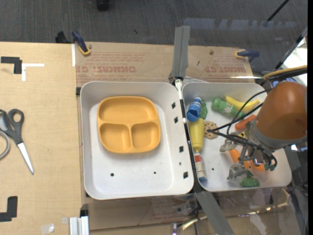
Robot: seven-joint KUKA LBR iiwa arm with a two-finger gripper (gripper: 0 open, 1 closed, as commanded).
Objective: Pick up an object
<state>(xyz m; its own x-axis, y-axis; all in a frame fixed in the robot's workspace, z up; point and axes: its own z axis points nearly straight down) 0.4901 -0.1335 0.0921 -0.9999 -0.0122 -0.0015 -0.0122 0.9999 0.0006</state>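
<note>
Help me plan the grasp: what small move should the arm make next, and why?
Probably a short, straight descent. The gripper hangs low in the right bin, just above a green toy and beside an orange piece. Whether anything is held cannot be told.

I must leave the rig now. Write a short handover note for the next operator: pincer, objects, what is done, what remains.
Pincer: low in the right bin, near its front edge, by a green toy and orange pieces. No object is visibly between its fingers.
Objects: yellow bottle, blue bottle, cookie and other toys lie in the right bin. The left bin holds a yellow divided plate.
Done: nothing lifted.
Left: grasp one object and raise it.
</note>
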